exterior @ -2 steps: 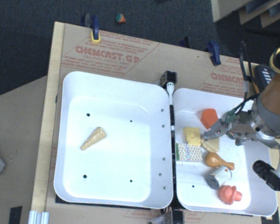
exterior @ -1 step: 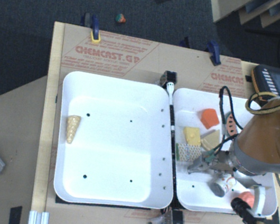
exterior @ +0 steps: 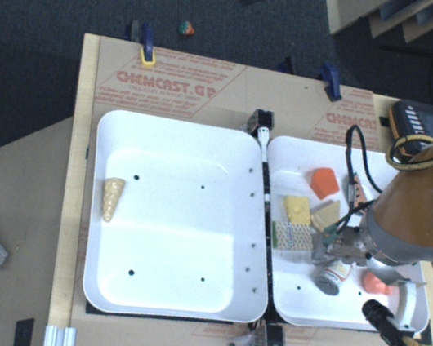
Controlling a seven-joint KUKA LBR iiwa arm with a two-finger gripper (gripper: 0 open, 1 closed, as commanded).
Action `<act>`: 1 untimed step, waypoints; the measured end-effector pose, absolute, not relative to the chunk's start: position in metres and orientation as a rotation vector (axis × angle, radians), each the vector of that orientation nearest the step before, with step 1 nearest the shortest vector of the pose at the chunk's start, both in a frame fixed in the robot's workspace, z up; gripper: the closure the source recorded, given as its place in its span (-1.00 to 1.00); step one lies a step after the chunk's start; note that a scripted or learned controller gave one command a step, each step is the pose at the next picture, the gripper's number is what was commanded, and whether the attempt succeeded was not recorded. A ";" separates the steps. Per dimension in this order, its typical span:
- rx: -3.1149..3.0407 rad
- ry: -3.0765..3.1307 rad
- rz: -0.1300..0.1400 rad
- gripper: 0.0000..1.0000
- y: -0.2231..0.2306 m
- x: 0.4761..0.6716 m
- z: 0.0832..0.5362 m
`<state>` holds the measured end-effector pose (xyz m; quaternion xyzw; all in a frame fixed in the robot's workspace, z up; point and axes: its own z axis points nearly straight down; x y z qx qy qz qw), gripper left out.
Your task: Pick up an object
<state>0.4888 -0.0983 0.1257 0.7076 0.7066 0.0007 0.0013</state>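
Small bottle (exterior: 334, 275) in right bin (exterior: 293, 302), long axis tilted, grey end lower-left; hand (exterior: 334, 248) state unclear.

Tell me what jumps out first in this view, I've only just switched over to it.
The arm, with its orange band, reaches in from the right and hangs over the right bin, its gripper low among a cluster of small things: an orange block, a yellow block and a small bottle. In the left bin, a lone tan cone lies near the left wall.
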 end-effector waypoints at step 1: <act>2.209 2.226 0.010 1.00 0.004 0.535 0.188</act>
